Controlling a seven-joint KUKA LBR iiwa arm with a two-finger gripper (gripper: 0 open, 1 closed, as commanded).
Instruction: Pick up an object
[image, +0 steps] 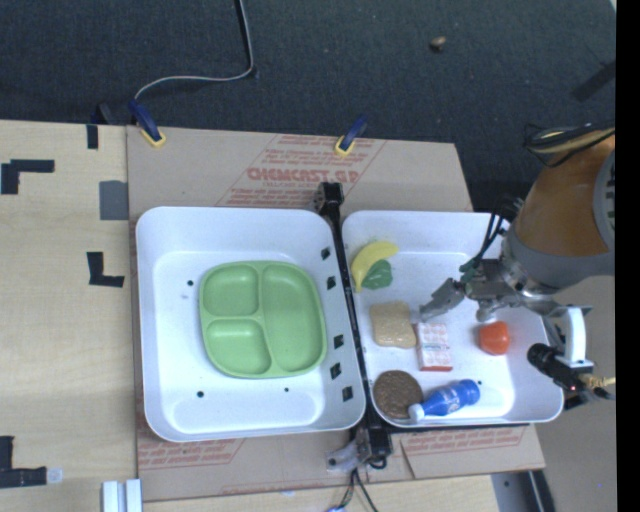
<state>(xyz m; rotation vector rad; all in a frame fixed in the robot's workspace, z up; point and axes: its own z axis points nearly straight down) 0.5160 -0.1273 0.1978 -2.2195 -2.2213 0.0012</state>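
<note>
The fingers (440, 300) look spread apart to me, one grey tip slanting toward the middle of the right bin (520, 408) and the other down by the arm's wrist, with nothing between them. So I read the gripper (465, 306) as empty and hovering over the bin.

The nearest candidates are the small red-and-white packet (434, 345), just under the left tip, and the orange-red ball (494, 338), near the other. The packet lies flat and thin, and I judge it would slip out of a pinch. The ball gives more height to close on, so I would centre over it and come straight down. It could roll, so I would close slowly.

The tan slice (393, 325) touches the packet's edge, so a sloppy descent there might nudge both.

Further off in this bin are a yellow banana-like toy with a green piece (372, 265), a brown disc (397, 392) and a blue bottle (447, 398) lying against it. The green divided plate (263, 318) sits alone in the left bin (160, 300).

From this slant I cannot judge how high the tips are above the bin floor. The wrist hides part of the right wall. I cannot read the packet's print.
</note>
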